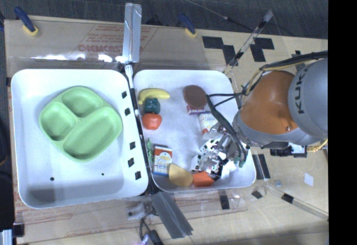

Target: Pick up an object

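Far left of gripper: left bin (pixel 22 126) w/ green divided plate (pixel 81 122), well apart. Right bin (pixel 167 77), nearer: banana (pixel 154 94), green item (pixel 151 105), tomato-like red piece (pixel 152 121) up-left of gripper; small carton (pixel 162 160) and tan wedge (pixel 179 176) just left/below. Brown round item (pixel 194 96) above. Gripper (pixel 215 159) low over bin's near-right corner, amid clutter; jaw state not readable, cannot tell. Orange piece (pixel 203 179) lies just below it, long axis roughly left-right. Judgement: likeliest target, short drop needed.
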`<state>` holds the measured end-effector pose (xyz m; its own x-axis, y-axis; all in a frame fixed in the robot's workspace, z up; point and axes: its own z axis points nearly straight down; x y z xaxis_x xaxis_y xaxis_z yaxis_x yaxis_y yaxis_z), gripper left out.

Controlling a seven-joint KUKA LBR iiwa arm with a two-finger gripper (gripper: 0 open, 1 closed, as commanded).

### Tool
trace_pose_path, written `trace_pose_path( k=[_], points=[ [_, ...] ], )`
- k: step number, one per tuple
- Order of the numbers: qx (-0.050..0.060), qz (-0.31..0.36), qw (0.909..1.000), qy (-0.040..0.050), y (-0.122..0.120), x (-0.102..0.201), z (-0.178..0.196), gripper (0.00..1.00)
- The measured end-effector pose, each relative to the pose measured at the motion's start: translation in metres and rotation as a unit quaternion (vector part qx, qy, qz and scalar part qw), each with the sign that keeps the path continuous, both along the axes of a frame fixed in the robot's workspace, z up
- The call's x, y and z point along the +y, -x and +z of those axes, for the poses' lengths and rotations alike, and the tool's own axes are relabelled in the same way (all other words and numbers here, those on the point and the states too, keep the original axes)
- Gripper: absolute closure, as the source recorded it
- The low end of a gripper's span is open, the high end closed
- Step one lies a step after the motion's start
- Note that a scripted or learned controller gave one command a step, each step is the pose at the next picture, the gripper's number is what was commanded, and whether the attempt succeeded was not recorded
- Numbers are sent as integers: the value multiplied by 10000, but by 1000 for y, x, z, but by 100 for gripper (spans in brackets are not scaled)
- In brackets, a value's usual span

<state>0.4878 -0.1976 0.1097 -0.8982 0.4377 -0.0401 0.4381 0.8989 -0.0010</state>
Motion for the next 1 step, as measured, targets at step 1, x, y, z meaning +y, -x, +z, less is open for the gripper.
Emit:
trace_pose_path(
  k=[1],
  points=[
    [79,-396,9992,-59,-6,-4,-1,0]
  ],
)
